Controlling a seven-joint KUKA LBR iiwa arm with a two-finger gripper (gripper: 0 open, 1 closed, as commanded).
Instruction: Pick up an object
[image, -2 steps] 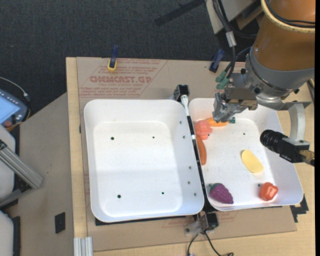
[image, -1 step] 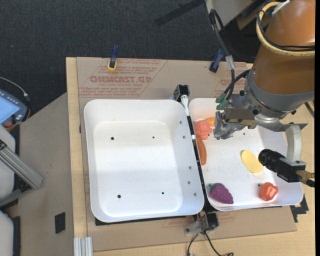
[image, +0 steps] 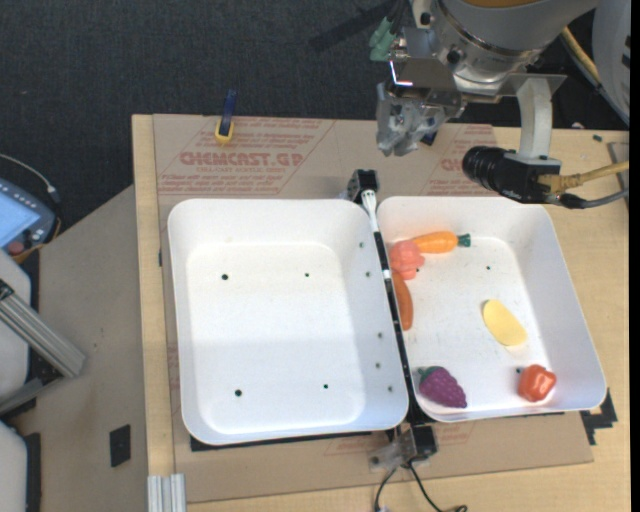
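The right bin (image: 560, 262) holds several toy foods. An orange carrot (image: 437, 241) lies at its back left beside a pink piece (image: 405, 258), and a long orange piece (image: 403, 304) lies along the left wall. A yellow lemon (image: 504, 323) sits in the middle. Purple grapes (image: 442, 387) and a red pepper (image: 537, 382) rest near the front wall. My gripper (image: 405, 132) hangs high behind the bins, over the cardboard just past the divider, well apart from every object. I see nothing in it.
The left bin (image: 200, 240) sits beside the right one on a cardboard sheet (image: 290, 155). A blue and yellow clamp (image: 227, 118) stands at the back left. A black cylinder (image: 505, 171) on the arm juts out behind the right bin. Black clips (image: 362, 185) join the bins.
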